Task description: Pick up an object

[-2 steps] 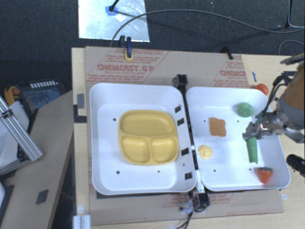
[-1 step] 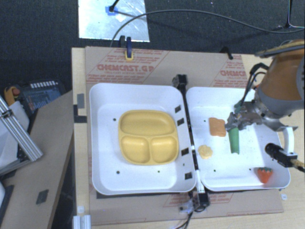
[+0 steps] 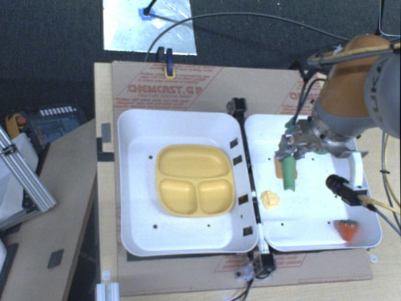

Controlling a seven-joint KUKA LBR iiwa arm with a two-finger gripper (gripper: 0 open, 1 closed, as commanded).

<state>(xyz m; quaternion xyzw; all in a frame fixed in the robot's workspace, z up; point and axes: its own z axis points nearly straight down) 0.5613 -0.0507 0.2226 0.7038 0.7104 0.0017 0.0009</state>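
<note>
Tool is sitting low in the right bin, directly over the green stick with an orange piece touching at its 9 o'clock. Can't tell its state. Risk: it's grabbing both or clipping one, knocking the stick aside. Yellow lump at 7 o'clock and the strawberry at 4 o'clock are lying well clear.

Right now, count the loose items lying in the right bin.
4: a green stick under the gripper, an orange piece beside it, a yellow lump by the divider, a strawberry in the near corner. The arm may hide more.
</note>
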